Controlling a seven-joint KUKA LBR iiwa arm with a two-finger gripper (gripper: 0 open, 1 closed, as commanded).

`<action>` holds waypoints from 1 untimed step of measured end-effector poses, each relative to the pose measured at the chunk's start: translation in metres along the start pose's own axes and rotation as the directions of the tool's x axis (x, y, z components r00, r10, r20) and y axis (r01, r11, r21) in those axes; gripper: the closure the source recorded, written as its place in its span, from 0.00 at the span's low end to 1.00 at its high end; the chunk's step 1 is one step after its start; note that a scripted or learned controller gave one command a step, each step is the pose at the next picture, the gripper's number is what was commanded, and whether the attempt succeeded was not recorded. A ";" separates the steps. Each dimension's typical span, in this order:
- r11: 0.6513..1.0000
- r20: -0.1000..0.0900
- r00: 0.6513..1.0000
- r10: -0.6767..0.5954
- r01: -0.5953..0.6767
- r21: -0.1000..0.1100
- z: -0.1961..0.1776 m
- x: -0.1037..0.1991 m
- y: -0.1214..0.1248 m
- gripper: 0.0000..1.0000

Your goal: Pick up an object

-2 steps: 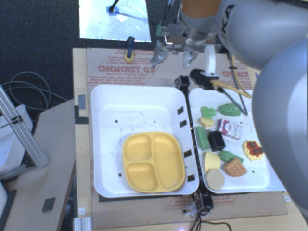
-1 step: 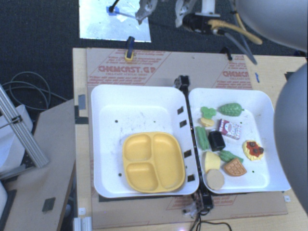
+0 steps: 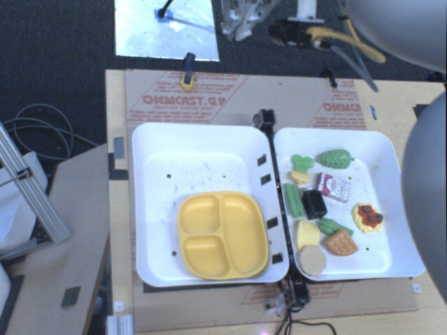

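Observation:
The right bin [image 3: 380, 166] holds several toy foods: a leafy green piece [image 3: 335, 158], a red-and-white packet [image 3: 333, 187], a black block [image 3: 314, 204], a green cucumber [image 3: 293, 201], a small pizza [image 3: 368, 217], a yellow cheese wedge [image 3: 306, 233], a waffle [image 3: 341, 243] and a tan round cookie [image 3: 312, 260]. A yellow divided tray [image 3: 223, 234] lies in the left bin [image 3: 167, 162]. My gripper [image 3: 241, 16] hangs at the top of the view, well behind both bins and far from every object, with nothing seen in it.
The grey arm [image 3: 426, 187] blocks the right edge and covers part of the right bin's far side. A shiny metal sheet [image 3: 166, 18] lies behind the bench. A yellow clamp [image 3: 188, 72] sits on the back board. Black clips [image 3: 265, 160] line the wall between the bins.

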State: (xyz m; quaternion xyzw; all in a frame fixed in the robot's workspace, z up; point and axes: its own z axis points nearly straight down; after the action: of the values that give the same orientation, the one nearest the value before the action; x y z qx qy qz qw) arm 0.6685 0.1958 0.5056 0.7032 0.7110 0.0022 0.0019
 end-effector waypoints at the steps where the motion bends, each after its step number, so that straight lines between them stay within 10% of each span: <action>1: 1.000 0.000 1.000 0.000 0.000 0.001 0.001 0.000 0.000 0.00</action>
State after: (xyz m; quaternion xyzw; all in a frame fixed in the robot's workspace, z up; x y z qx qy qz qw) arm 0.6686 0.1958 0.5051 0.7030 0.7112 0.0019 0.0015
